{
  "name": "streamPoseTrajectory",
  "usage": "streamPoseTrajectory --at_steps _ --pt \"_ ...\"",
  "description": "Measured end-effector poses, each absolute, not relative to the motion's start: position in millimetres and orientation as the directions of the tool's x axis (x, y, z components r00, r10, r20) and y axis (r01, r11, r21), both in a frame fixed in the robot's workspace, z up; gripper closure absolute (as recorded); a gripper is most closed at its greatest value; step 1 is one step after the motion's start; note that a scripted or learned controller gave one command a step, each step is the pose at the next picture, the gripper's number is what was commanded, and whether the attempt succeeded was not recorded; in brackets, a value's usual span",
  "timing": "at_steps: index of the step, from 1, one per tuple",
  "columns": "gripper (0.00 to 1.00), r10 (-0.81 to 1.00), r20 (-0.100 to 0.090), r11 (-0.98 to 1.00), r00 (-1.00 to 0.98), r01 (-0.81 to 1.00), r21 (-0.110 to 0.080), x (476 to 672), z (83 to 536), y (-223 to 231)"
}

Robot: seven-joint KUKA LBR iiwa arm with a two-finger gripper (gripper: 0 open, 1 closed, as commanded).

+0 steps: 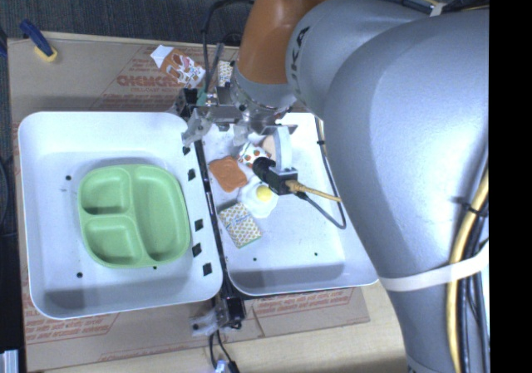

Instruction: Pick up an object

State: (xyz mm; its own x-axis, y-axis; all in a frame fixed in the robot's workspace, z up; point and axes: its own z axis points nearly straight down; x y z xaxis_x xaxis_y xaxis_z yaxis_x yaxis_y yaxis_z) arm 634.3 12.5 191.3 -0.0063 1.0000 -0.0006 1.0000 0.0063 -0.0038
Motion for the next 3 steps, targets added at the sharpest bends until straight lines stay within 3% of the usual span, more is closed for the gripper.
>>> streamPoseTrajectory --at_steps 1,2,3 --pt "0.00 1.000 -0.001 0.009 -0.009 1.000 -0.006 512.1 191 56" --pt "0.00 1.000 -0.001 0.006 -0.006 1.000 -0.004 476.9 191 8" --pt "1.00 1.000 -0.001 0.011 -0.011 1.000 -0.005 477.9 201 9"
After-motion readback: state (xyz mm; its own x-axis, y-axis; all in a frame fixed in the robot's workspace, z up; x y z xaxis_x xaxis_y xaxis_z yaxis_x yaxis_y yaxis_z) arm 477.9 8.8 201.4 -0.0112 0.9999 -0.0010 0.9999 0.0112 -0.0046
